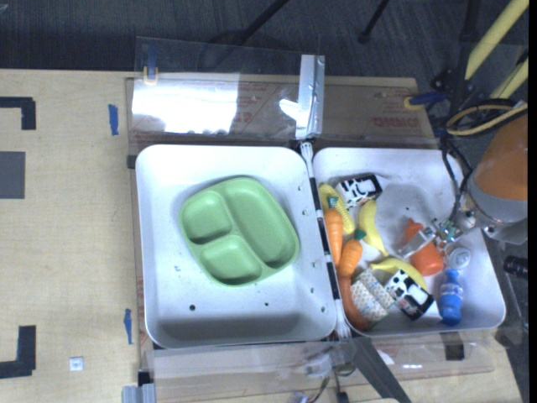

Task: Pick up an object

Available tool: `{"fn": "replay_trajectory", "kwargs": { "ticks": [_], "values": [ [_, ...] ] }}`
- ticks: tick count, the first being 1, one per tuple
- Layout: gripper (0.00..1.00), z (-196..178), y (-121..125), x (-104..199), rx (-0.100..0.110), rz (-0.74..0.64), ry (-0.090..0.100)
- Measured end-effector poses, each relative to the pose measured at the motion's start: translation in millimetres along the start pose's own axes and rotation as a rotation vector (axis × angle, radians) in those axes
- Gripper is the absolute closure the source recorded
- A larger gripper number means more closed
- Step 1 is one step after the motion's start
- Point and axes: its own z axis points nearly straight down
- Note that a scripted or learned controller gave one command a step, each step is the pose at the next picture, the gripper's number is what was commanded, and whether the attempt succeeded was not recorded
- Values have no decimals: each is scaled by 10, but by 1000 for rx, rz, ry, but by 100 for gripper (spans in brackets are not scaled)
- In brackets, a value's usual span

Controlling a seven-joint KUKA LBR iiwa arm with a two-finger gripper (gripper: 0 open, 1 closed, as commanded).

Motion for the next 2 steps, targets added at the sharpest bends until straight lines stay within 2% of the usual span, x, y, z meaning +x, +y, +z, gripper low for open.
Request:
{"fn": "replay_trajectory", "kwargs": {
  "ticks": [1, 2],
  "values": [
    [100, -119, 34, 13, -8, 1, 3],
    [100, -702, -278, 481, 3, 149, 1]
  ]
}}
